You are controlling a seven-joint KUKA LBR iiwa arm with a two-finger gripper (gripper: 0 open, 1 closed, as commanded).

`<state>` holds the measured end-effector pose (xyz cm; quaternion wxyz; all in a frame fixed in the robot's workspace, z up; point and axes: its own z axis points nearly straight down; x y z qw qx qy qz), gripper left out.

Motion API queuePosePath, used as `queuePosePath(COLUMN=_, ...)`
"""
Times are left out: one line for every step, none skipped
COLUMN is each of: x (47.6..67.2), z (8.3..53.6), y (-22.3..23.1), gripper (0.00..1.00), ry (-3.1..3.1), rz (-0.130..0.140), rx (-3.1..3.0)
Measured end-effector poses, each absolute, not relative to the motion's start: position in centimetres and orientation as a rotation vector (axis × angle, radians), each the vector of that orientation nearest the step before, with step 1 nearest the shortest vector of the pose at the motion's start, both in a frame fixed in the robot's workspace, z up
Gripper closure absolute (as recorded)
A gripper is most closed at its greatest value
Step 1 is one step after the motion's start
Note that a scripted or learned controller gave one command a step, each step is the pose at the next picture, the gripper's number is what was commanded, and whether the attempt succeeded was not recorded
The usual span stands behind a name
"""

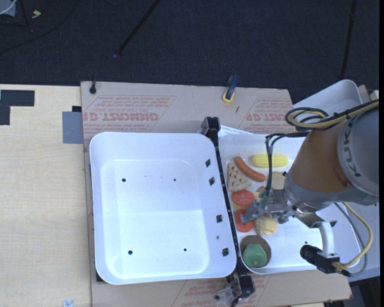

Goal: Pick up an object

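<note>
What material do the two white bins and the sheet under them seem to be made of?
The bins look like smooth moulded plastic: glossy white walls with rounded corners. The sheet under them looks like matte brown corrugated cardboard, with red printed lettering.

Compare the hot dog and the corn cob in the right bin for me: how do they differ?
The hot dog is reddish orange, while the corn cob is yellow. The hot dog lies on a diagonal; the corn cob lies nearly level across the view. The hot dog sits nearer the divider between the bins, the corn cob nearer the arm. Both are elongated toy foods lying flat at the far end of the right bin, apart from the gripper.
</note>
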<state>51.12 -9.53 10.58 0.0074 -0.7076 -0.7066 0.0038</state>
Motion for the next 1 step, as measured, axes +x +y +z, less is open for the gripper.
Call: queuePosePath(x=58.4, z=8.72, y=-9.76, gripper=0.0, ry=-2.224, rz=-0.002, rx=-2.221)
